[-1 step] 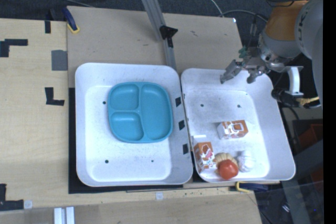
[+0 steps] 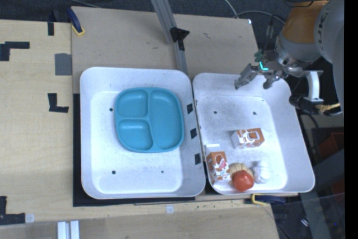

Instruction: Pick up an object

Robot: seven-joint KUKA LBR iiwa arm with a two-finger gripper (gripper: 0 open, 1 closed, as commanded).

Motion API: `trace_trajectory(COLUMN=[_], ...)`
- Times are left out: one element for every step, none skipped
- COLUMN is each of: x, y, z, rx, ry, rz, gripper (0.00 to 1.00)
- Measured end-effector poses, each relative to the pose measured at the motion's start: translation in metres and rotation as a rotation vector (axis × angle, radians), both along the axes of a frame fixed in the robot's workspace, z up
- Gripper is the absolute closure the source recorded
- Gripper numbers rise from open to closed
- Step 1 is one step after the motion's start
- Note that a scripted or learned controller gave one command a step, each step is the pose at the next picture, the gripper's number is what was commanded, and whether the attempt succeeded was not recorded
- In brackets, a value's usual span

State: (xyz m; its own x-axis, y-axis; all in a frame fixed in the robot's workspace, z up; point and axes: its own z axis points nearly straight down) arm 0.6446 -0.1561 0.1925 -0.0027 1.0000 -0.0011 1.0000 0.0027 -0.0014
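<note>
Above the right bin's [image 2: 291,137] far edge, tool [image 2: 255,80] spread, carton [image 2: 248,137], tomato [image 2: 242,180] near front.

**No legible text in view**

Two small cartons in the right bin [image 2: 291,137] carry printed graphics. The white and orange carton [image 2: 248,137] near the bin's middle shows orange patches on its faces; any lettering is too small and blurred to read. The red and white carton [image 2: 217,165] at the bin's lower left shows a red panel with pale shapes; nothing on it resolves into letters or numbers. No brand or number can be made out on either. The blue divided plate [image 2: 149,120] in the left bin bears no visible marking. Black tape pieces [image 2: 56,102] on the bench form angular shapes, not characters.
</note>
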Motion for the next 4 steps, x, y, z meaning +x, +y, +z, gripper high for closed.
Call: trace_trajectory(x=[0.005,0.003,0.005,-0.001], y=[0.001,0.003,0.003,0.008], z=[-0.046,-0.100,-0.086,-0.027], rx=[0.001,0.001,0.000,0.000], ry=[0.004,0.006,0.001,-0.005], rz=[0.000,0.000,0.002,-0.001], gripper=[0.00,0.00,1.00,1.00])
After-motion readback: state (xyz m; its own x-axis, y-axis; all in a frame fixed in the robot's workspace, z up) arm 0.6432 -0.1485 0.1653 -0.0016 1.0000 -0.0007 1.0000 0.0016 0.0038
